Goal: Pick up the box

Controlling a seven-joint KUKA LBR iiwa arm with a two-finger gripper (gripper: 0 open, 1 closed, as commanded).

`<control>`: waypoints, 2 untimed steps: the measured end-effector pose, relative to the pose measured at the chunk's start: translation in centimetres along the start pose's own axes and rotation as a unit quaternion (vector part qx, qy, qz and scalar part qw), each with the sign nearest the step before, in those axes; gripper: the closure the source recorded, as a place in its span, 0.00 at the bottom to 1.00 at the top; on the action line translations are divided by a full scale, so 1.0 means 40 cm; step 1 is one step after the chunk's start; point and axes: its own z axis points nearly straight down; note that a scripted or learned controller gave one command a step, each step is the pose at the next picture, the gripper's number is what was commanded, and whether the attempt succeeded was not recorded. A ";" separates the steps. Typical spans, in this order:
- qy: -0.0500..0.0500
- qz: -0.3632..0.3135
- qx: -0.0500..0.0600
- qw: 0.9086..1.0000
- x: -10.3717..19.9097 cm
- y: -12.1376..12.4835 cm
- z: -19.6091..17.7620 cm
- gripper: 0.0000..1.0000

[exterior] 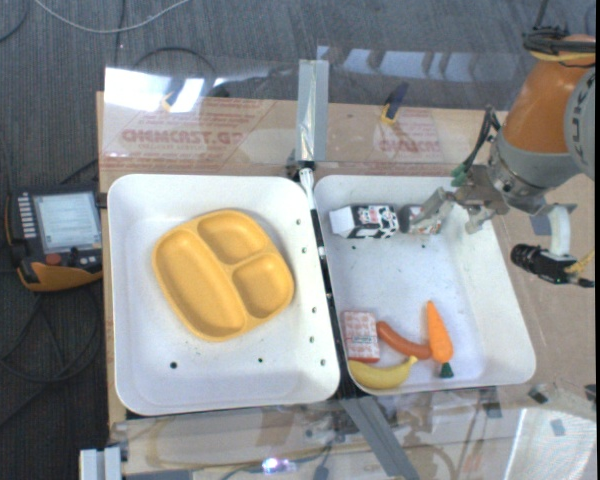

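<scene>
Looking down on the counter [120, 138], you have two shallow white bins side by side. The left bin [140, 358] carries a yellow divided tray [223, 273] with three compartments, lying a little askew near the bin's middle.

Your box [361, 220], a small carton printed in black and white, lies on its side in the right bin [480, 308], at the far left corner, close to the wall that the two bins share. The gripper [438, 214] sits just to the right of the box, over the far edge of the same bin, with the grey arm [540, 158] and its orange band [545, 108] reaching in from the right. You can see one finger [426, 211] pointing toward the box's right end, very near it, but whether the two touch cannot be told from this angle. The box is not between the fingers. Whether the gripper stands open or closed you cannot tell either, since the fingers overlap from above.

Along the near side of the right bin, well apart from the box, lies a cluster: a small red and white packet [360, 335] at the left, a red pepper [404, 341] just beside it, an orange carrot [439, 336] to the right, and a yellow banana [383, 373] nearest you.

On the floor, left of the counter, lies a handheld pendant [55, 230] with a screen.
</scene>
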 end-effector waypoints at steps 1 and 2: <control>-0.001 0.092 0.001 0.996 -0.003 -0.185 0.127 0.00; -0.004 0.068 -0.007 0.998 0.036 -0.063 0.267 0.00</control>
